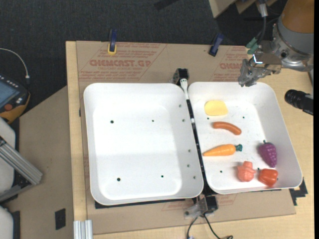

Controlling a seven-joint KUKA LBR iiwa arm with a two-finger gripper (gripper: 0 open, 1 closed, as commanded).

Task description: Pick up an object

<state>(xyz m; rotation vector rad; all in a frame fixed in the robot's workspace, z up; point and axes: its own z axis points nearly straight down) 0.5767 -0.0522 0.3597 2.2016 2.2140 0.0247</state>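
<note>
The right bin (279, 108) holds several toy foods. A yellow piece (216, 108) lies near its back left, with a brown-orange sausage (227, 128) just in front of it. An orange carrot (222, 150) with a green tip rests mid-left. Purple grapes (268, 154) sit at the right side. A pink piece (244, 172) and a red pepper (268, 177) lie at the front. My gripper (247, 78) hangs above the bin's back edge, apart from all of them, with nothing seen in it.
The left bin (134, 138) adjoins the right one along a black hinge strip (192, 128). Both rest on a cardboard sheet (149, 59) held by clamps at the back. A black cylinder (299, 99) juts in at the right edge.
</note>
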